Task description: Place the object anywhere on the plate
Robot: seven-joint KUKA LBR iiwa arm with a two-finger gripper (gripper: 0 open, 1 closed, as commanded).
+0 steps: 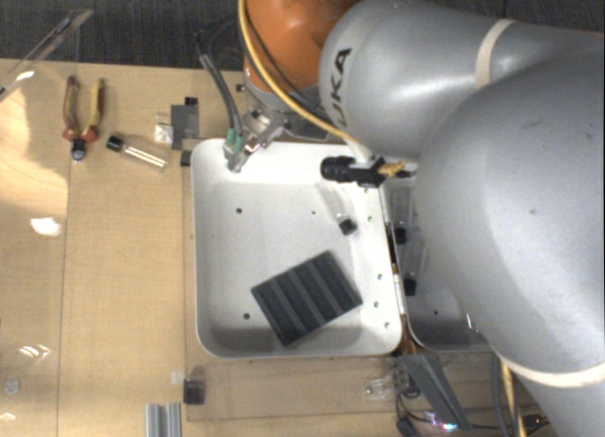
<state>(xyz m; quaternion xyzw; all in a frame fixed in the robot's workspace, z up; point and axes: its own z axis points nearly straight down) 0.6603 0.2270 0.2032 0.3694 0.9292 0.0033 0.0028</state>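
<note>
A dark ribbed rectangular plate lies at a slant on the floor of the left white bin, toward its front. A small dark object rests on the bin floor near the right wall, apart from the plate and behind it. My gripper hangs over the bin's back left corner, far from both the object and the plate. I see nothing held in it. The bulk of the grey arm covers the right side of the view.
The right bin is mostly hidden under the arm. On the wooden bench to the left lie red-handled pliers, a small clear tube and a dark block. Another small block sits in front of the left bin.
</note>
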